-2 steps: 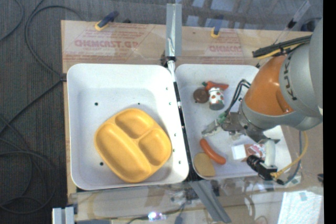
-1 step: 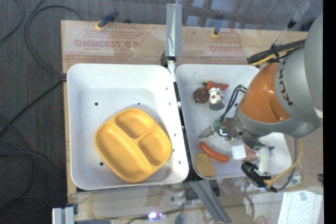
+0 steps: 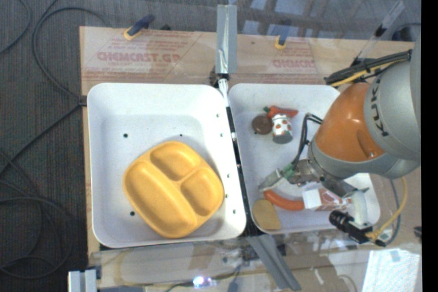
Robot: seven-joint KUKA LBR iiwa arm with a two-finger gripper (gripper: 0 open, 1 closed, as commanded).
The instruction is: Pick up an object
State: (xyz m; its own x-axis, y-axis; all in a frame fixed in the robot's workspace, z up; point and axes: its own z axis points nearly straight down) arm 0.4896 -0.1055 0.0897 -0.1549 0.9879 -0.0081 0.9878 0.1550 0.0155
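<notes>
below the orange band [image 3: 352, 130] of the arm [image 3: 390, 120], over the right bin [image 3: 239, 147], hangs the gripper [image 3: 298, 174], low among small toy foods. cannot tell how the claw stands: too blurred and too much covered by the wrist.

just below and beside the gripper lies the likeliest target, an orange-red sausage [image 3: 282, 200], flat on the bin floor. probably light, hard plastic, smooth and round, so apt to roll or squirt out of a pinch; best taken across its middle, square to its length, not at a tapered end. touching or nearly touching the sausage's lower left end sits a tan disc [image 3: 267, 215], thin and flat, hard to get under. right of the sausage lies a red-and-white packet [image 3: 325, 199], partly under the arm, likely flimsy.

up from the gripper, near the bin's far side, stand a small white cup-like piece [image 3: 281, 128], a brown round thing [image 3: 261, 124] just left of it, and a red-orange piece [image 3: 282, 111] just above; too small to name surely, and crowded enough for a grasp to catch two.

well left of the gripper, in the left bin [image 3: 102, 167], rests a yellow divided tray [image 3: 174, 188], wide and stiff, likely too broad for the fingers except at its rim.

hidden: the right bin's right half under the arm, with whatever lies there.
</notes>
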